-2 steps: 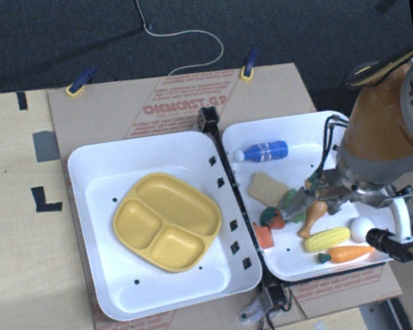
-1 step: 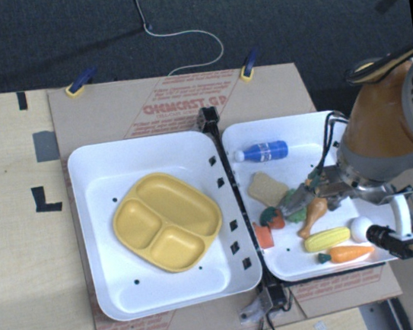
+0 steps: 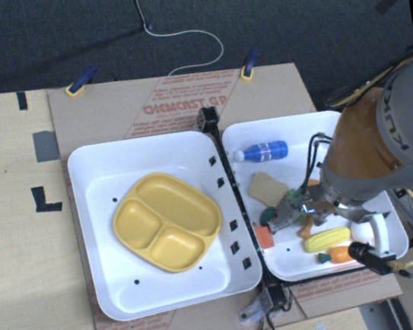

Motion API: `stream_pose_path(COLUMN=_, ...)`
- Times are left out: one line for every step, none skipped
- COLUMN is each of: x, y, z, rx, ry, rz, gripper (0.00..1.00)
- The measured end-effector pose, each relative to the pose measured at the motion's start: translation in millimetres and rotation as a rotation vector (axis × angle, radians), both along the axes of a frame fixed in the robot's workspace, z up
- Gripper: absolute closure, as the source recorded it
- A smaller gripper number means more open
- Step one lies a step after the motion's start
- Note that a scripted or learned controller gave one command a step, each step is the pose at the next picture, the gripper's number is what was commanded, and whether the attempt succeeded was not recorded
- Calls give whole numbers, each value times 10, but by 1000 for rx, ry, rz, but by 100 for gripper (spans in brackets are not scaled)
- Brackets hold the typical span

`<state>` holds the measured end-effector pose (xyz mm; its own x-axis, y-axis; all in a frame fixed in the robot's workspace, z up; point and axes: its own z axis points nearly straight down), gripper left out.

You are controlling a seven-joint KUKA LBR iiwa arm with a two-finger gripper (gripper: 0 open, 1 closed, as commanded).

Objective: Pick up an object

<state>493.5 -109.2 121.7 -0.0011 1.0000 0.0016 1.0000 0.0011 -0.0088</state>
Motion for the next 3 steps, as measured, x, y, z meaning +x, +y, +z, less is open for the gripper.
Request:
stream_pose_path(x=15, y=-53, z=-346, rx=-12, ry=-17, rz=-7, gripper=0)
stream_pose_path(x=19, y=-24, z=-242, rx=-7, ry=-15, rz=-3, gripper=100)
stream_pose_path(x=-2, y=-104, z=216, rx=-2, ry=-10, rz=-1, gripper=100)
